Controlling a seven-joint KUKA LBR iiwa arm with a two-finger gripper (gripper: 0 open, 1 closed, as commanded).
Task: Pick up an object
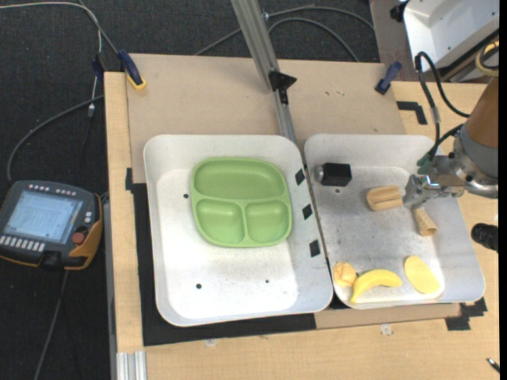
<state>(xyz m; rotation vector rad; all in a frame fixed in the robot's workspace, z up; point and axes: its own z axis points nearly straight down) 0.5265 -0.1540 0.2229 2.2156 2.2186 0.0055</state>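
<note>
A teach pendant (43,226) lies at the far left, off the worktop (198,93), with its screen lit. On the worktop, the left bin (170,291) holds a green divided plate (240,201), which lies flat, one long compartment above two smaller ones. A metal pole (257,38) slants down from the top toward the seam between the bins.

The right bin (372,145) holds several items. A small black block (336,173) sits near its upper left corner. To the right, a tan bread-like piece (384,198) lies near the centre. Along the bin's lower edge lie a small yellow lump (344,274), a banana (375,282) just beside it, and a yellow oval piece (422,275). A short tan cylinder (425,221) lies above the oval piece.

The gripper (420,192) hangs over the right side of this bin, between the bread-like piece and the cylinder, just beside both. Whether the jaws are wide or narrow cannot be told; no item shows between them.
</note>
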